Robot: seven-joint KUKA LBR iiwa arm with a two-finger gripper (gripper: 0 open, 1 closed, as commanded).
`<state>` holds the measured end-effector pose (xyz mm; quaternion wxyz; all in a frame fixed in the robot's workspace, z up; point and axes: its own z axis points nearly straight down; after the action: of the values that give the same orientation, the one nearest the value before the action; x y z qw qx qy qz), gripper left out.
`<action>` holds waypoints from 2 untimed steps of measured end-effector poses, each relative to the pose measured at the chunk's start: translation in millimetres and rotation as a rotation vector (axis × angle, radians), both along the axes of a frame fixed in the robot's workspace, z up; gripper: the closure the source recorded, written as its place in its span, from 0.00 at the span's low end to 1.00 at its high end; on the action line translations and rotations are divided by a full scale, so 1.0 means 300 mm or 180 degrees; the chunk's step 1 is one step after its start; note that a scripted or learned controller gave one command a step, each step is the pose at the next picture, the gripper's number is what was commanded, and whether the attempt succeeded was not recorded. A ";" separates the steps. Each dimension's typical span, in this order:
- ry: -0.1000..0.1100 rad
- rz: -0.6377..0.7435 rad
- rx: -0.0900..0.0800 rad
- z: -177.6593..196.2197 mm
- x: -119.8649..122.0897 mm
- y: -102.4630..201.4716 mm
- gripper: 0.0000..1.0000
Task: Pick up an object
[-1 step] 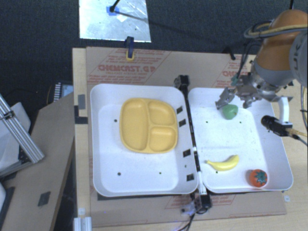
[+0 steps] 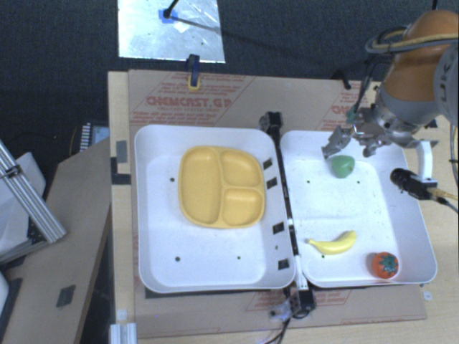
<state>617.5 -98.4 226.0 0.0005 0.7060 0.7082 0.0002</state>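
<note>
Overhead slanted view of the bench. You see the arm (image 2: 423, 56) cut off by the right and top edges, so that only its orange band and grey wrist are visible. The gripper (image 2: 353, 146) hangs over the back of the right bin (image 2: 401, 221); its two fingers stand apart, the jaws moderately wide with nothing between them. The left fingertip (image 2: 331, 151) is plain to you, while the right one is harder to separate from the wrist hardware behind it. The green object (image 2: 343, 165) lies on the bin floor just below and between the fingers; you cannot tell whether a fingertip touches it, and its exact shape is too small to make out. A black cylindrical part (image 2: 409, 183) projects over the bin's right rim.

Near the front of the same bin lie the yellow banana (image 2: 333, 243) and, in the front right corner, the orange-red fruit (image 2: 384, 264), well apart from the gripper. The left bin (image 2: 154, 213) holds a yellow divided plate (image 2: 220, 186).

Both bins rest on a brown printed cardboard sheet (image 2: 237, 99). Behind it, dark carpet (image 2: 57, 41) carries a shiny square sheet (image 2: 171, 18). Aluminium framing (image 2: 25, 199) is cut off at the left edge.
</note>
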 end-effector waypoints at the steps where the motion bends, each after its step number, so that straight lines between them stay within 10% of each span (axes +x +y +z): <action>1: 0.0002 0.0009 0.0001 -0.166 0.036 0.009 0.00; 2: 0.0001 -0.0004 0.0000 -0.300 0.032 0.013 0.00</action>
<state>627.2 -94.5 136.0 0.0003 0.7064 0.7078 0.0001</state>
